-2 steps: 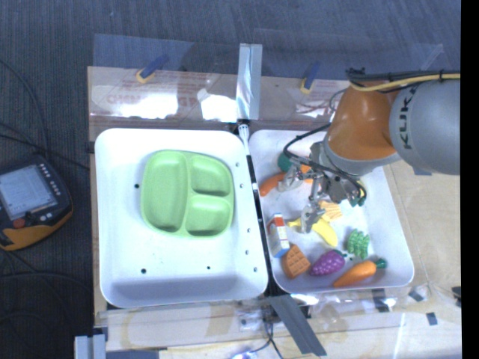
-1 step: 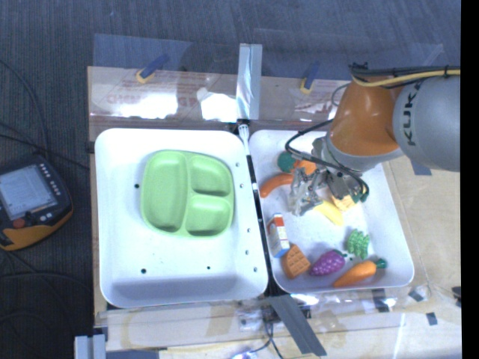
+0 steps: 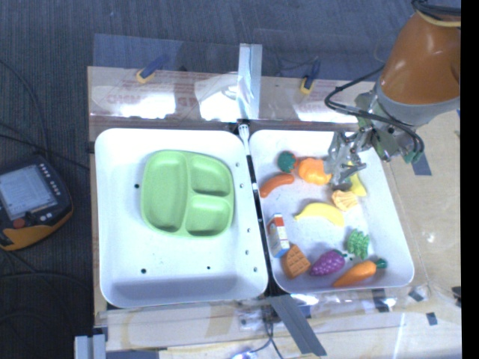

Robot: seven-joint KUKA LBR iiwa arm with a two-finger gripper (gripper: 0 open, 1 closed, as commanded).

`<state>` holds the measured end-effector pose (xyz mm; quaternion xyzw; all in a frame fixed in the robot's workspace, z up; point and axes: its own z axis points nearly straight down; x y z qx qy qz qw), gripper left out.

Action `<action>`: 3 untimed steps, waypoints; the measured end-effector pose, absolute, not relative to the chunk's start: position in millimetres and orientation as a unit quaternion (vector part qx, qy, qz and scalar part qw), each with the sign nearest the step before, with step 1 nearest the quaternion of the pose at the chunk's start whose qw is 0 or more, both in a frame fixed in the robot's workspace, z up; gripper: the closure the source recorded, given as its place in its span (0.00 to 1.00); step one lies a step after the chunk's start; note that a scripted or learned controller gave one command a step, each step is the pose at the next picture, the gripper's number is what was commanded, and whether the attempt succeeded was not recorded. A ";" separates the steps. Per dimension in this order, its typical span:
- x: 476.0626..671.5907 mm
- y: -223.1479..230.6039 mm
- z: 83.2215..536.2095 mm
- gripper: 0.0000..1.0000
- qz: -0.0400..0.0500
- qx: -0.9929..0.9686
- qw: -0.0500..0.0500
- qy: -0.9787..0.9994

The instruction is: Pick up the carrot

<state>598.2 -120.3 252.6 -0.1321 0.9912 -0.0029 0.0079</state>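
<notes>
i see the gripper low over the back of the right bin, beside an orange fruit; i cannot tell its state. the carrot lies at the bin's front right corner, well apart.

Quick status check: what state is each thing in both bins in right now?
Carrot: lying in right bin, near corner, untouched.
Hand: low over far end, by the orange fruit.
Banana: lying mid-bin.
Grapes: beside carrot.
Green tray: flat in left bin.
</notes>
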 end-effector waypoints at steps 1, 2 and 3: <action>596.0 -119.2 246.4 0.00 0.000 -0.133 0.002 0.991; 603.8 -114.5 99.7 0.00 0.003 -0.139 -0.003 0.990; 607.8 -114.5 114.9 1.00 0.000 -0.139 0.003 0.990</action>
